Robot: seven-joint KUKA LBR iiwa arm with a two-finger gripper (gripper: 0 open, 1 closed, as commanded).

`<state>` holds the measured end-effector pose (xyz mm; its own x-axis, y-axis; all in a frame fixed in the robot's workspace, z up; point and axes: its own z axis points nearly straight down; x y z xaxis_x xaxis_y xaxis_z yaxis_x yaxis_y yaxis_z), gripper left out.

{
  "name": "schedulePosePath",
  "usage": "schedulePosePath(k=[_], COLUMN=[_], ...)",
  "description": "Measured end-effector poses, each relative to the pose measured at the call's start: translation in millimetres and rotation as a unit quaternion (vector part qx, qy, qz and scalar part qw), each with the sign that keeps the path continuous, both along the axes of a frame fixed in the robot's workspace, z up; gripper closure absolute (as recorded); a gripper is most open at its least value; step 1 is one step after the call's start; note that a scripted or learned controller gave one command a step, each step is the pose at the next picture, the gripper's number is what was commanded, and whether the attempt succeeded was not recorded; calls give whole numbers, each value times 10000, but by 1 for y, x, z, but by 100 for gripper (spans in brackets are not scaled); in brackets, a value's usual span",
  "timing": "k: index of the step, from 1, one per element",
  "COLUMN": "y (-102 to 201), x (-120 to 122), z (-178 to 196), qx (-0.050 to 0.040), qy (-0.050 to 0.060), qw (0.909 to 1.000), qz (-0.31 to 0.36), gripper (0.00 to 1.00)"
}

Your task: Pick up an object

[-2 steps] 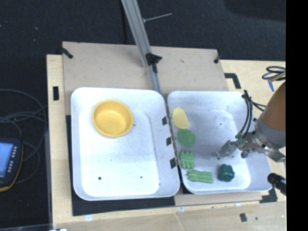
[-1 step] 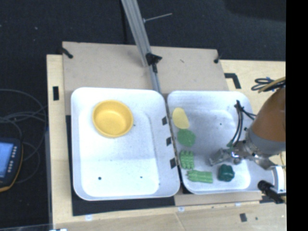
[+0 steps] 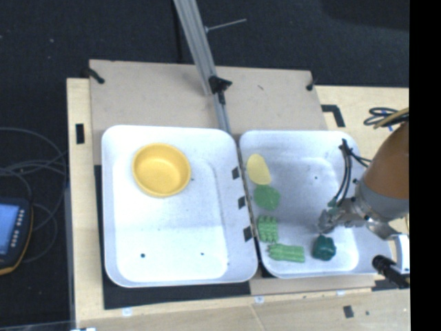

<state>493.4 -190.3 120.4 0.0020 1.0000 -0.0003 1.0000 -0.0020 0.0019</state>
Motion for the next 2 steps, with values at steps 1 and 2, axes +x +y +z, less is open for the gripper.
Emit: schedulePosePath(k=[1,2], y=[0,-9], x=[5,-1], z=[43,96], qx=[-5,-8], qy=[-12,-17], qw=[10000,10000], qz=[10,6], gripper=[100,100])
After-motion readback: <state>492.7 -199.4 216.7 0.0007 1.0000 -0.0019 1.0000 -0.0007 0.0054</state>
